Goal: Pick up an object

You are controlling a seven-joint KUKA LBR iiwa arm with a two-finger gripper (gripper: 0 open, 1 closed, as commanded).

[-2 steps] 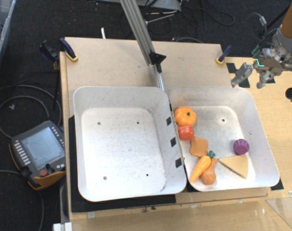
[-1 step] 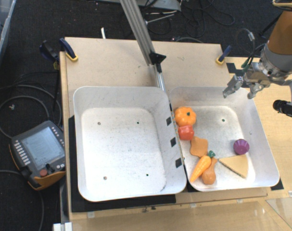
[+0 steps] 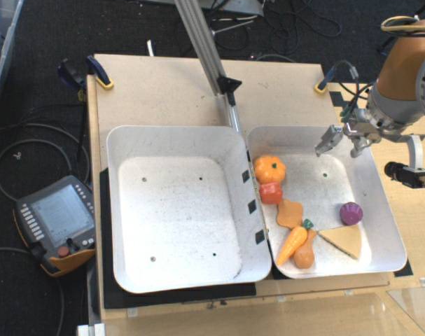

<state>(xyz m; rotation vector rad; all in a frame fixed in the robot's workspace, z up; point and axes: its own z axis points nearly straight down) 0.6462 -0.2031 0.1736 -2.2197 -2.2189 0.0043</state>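
End effector spread open, holding nothing. Small round purple plastic ball likely light, rigid, slippery; grip across its middle.

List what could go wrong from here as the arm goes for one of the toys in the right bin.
1. The pumpkin, red block, orange biscuit shape and carrot crowd together by the bin's inner wall, so the fingers may nudge neighbours or hit that wall.
2. The gripper sits near the far rim, well away from the cluster.
3. The purple ball looks round and might roll away.
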